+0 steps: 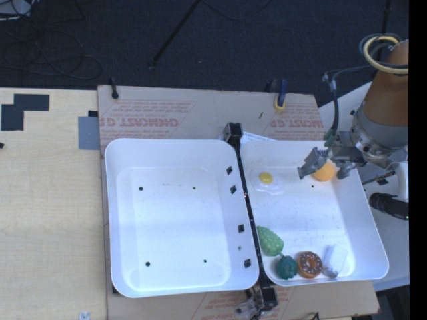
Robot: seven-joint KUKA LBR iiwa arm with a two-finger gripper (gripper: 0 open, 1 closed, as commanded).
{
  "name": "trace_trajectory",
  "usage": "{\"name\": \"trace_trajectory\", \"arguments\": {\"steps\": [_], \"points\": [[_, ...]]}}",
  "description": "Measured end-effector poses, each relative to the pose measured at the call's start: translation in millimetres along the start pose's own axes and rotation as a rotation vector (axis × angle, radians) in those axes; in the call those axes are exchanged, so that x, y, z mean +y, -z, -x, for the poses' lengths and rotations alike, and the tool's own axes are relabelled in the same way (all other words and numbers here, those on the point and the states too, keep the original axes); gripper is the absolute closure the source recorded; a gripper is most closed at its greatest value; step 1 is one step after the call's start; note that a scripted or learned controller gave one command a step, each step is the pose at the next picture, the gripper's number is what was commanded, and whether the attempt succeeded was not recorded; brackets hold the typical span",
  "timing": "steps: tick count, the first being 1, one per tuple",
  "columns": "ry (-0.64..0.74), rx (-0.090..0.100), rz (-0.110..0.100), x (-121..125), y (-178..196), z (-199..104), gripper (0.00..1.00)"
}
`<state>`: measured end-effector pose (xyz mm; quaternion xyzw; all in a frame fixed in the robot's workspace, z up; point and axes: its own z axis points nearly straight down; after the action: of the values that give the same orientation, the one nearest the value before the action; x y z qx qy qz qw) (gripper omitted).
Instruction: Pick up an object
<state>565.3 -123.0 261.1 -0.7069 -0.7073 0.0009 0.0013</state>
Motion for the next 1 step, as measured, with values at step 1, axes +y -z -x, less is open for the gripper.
{"name": "trace_trajectory", "arguments": {"steps": [1], "points": [[0.003,0.004,-0.013,4.4,-158.7,-24.5,0.0]]}}
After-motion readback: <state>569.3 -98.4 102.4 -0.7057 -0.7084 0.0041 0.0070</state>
